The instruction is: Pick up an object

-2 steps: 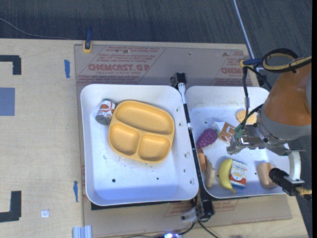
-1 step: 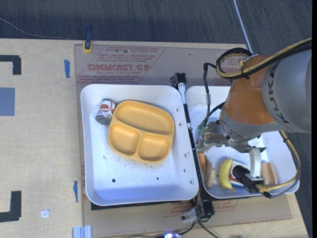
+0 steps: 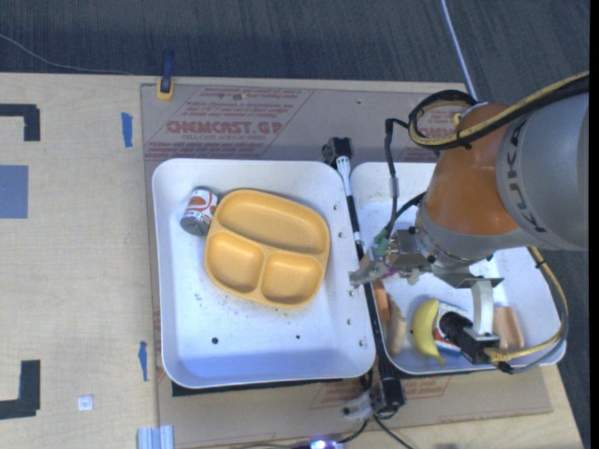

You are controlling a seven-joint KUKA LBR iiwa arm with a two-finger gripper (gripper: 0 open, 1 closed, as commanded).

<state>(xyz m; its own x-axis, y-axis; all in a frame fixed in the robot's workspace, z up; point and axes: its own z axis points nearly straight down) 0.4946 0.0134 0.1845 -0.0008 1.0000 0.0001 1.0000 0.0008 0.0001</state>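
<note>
My gripper (image 3: pixel 372 267) hangs low over the left edge of the right bin (image 3: pixel 533 279), close to the wall shared with the left bin. Just below it lie a thin orange piece (image 3: pixel 382 302) and a pale stick-shaped piece (image 3: pixel 398 330). A yellow banana (image 3: pixel 426 325) rests toward the front of the same bin, with a brown sausage-like piece (image 3: pixel 510 324) at the front right. I see nothing held in the gripper. The wrist and arm hide much of the right bin's middle.
In the left bin (image 3: pixel 281 354) a yellow three-section plate (image 3: pixel 267 246) sits in the middle, and a small crushed can (image 3: pixel 198 210) lies by its upper left corner. A small red and blue item (image 3: pixel 449 346) lies under the banana's end.
</note>
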